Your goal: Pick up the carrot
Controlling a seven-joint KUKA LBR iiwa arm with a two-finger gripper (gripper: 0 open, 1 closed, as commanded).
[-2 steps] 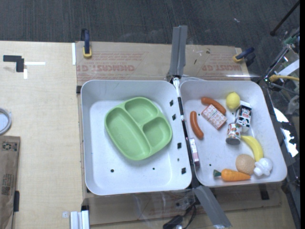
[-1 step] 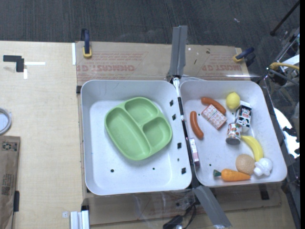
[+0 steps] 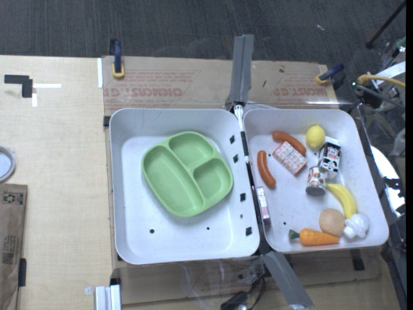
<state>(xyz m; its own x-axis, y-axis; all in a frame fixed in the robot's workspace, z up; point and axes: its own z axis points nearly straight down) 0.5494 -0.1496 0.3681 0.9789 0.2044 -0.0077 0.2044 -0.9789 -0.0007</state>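
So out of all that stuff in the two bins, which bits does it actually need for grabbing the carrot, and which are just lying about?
Needed for the job:
- carrot, near the front edge of the right bin

Just lying about:
- green divided plate in the left bin
- two sausages
- lemon
- banana
- pink box
- small carton
- small can
- egg
- white garlic bulb

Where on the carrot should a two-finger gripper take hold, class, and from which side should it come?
Grip the carrot across the thick orange middle, coming straight down from above. It lies flat and lengthwise along the near wall of the right bin, green end pointing left. The brown egg sits close behind it, so a finger on that side would probably have little room.
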